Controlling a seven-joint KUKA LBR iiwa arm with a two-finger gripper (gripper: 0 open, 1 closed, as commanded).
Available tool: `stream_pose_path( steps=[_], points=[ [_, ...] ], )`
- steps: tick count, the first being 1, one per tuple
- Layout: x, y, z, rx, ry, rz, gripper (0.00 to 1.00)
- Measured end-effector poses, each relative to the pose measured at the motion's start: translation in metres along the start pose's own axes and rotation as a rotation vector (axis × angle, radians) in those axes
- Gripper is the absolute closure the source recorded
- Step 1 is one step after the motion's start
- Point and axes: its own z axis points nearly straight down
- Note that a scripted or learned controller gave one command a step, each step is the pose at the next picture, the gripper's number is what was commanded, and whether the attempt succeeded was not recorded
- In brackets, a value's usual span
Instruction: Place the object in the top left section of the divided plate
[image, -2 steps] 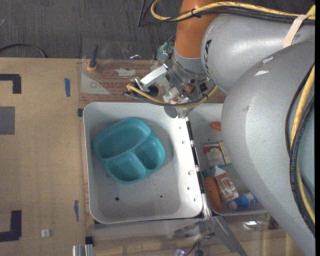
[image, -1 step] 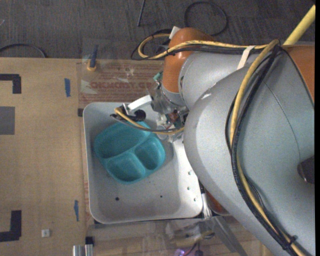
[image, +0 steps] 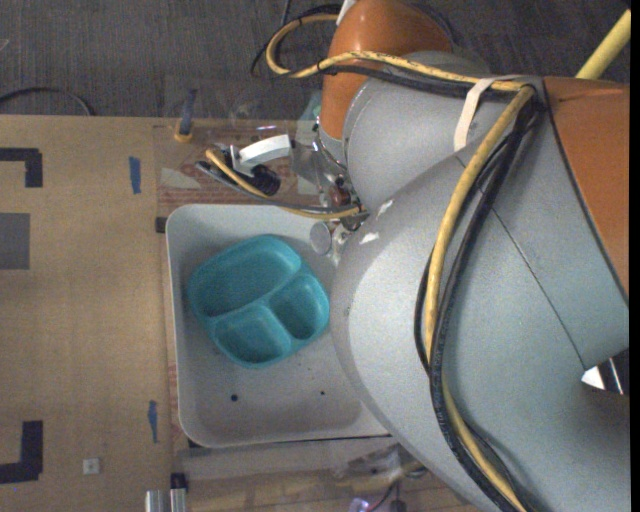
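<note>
The big grey arm (image: 480, 300) with its yellow and black cables (image: 440, 290) is looming over the right side, blocking much of the shallow white bin (image: 200, 400). The bin is sitting on the tan cardboard-coloured table (image: 80, 300), marked with blue tape strips (image: 134, 174). The teal plastic divided plate (image: 258, 298) is lying in the bin's left part, three sections showing. End effector state: can't tell.

Even, soft light (arm slightly blurred)
</note>
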Motion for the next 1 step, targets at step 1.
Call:
stream_pose_path(
  steps=[1],
  points=[
    [0.0095, 0.0156, -0.0068, 0.0, 0.0, 0.015, 1.0]
  ],
)
